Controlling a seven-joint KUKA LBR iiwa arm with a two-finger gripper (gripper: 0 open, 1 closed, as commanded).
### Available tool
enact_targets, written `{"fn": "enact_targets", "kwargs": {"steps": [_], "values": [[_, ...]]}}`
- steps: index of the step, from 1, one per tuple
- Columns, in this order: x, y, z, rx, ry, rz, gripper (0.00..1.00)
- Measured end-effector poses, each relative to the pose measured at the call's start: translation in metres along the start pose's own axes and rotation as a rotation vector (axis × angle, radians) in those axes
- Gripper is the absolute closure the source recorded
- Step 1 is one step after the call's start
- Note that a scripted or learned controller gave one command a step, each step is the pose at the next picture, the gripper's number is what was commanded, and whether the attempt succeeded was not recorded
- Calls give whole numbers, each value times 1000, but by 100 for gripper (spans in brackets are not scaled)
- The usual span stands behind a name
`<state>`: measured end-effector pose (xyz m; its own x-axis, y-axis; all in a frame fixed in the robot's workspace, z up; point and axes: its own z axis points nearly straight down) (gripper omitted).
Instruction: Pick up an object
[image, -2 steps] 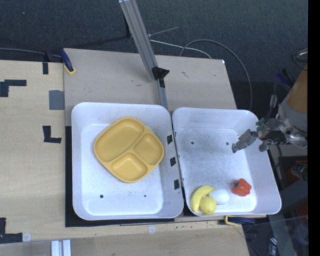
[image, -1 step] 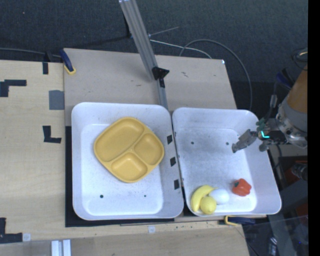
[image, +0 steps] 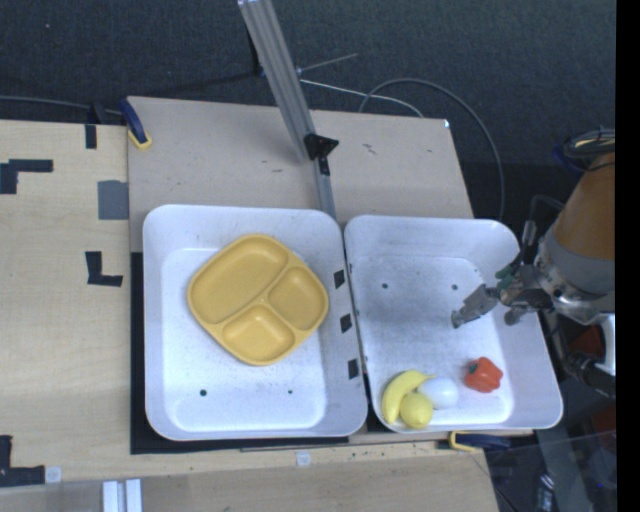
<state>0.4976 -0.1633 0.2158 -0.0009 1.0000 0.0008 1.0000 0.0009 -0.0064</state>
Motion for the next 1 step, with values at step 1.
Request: {"fn": "enact_targets", "kwargs": {"steps": [1], "values": [[11,-1,51,1,1,-1,0]]}}
